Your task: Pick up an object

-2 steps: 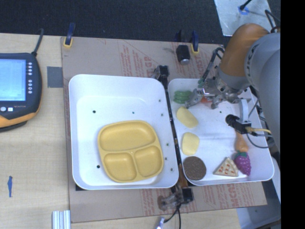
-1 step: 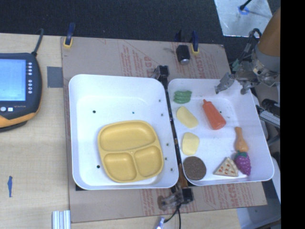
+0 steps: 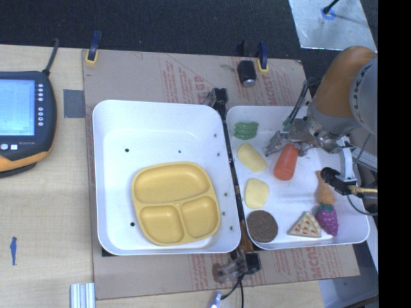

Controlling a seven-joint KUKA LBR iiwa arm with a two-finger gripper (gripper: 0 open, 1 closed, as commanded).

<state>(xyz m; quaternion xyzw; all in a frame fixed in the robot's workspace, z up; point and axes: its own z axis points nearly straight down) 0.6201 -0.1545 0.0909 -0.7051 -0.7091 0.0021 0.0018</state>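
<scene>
Beside the jaws [image 3: 287, 142], red carrot [image 3: 286, 162], yellow pieces [image 3: 252, 157].

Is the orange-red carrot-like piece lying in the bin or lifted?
Cannot tell: the orange-red piece sits right at the gripper, over the right bin.

Two bins side by side: left bin [image 3: 109, 172] holding a divided tray [image 3: 176, 202] toward 5 o'clock; right bin [image 3: 359, 233] crowded, cookie [image 3: 262, 226] at 7 o'clock, pizza slice [image 3: 306, 226] and grapes [image 3: 327, 219] near 5 o'clock.
</scene>
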